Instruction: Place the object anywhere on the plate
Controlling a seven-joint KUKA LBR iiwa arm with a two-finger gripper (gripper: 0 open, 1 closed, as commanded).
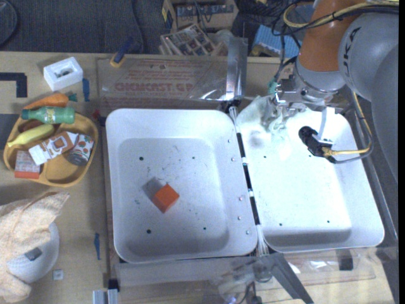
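Observation:
An orange block lies on the floor of the left bin, a little left of its middle, with a grey shadow beside it. A pale, whitish-green plate sits in the far left corner of the right bin. My gripper hangs over the plate's right part, below the orange-banded wrist. Nothing is seen held in it. The block is far from the gripper, across the wall between the two bins.
A black cable plug dangles by the wrist over the right bin. Left of the bins stand a yellow bowl of toy food, a white box and a beige cloth. Clear plastic sheeting lies behind the left bin.

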